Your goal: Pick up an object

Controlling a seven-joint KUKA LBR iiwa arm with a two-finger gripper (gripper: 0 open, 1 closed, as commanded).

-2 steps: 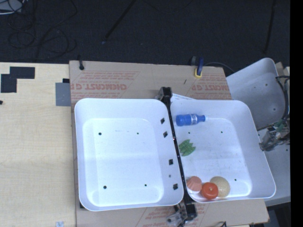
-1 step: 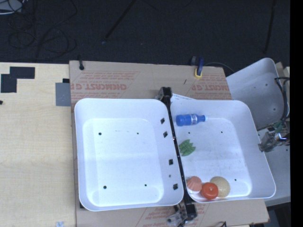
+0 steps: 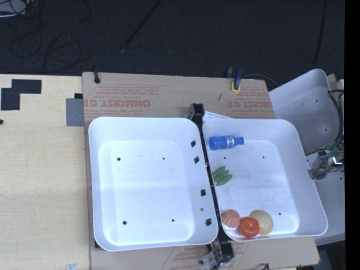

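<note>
The blue bottle (image 3: 226, 142) lies on its side near the far wall of the right bin (image 3: 306, 179), well apart from the green leaf (image 3: 221, 176) and the 3 round toys (image 3: 247, 223) in the near corner. It looks easiest to grab across its middle. The gripper (image 3: 325, 163) waits at the right edge; I cannot tell its grip. The cardboard (image 3: 121, 101) has red upside-down letters, too blurry to read.

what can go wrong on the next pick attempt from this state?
1. The orange round piece, pink one and beige one are crowded together against the right bin's near wall; fingers may hit the wall or grab two.
2. The blue bottle lies on its side and may roll away.
3. The green leaf-like item looks flat beside the divider, so it is likely hard to grip.
</note>
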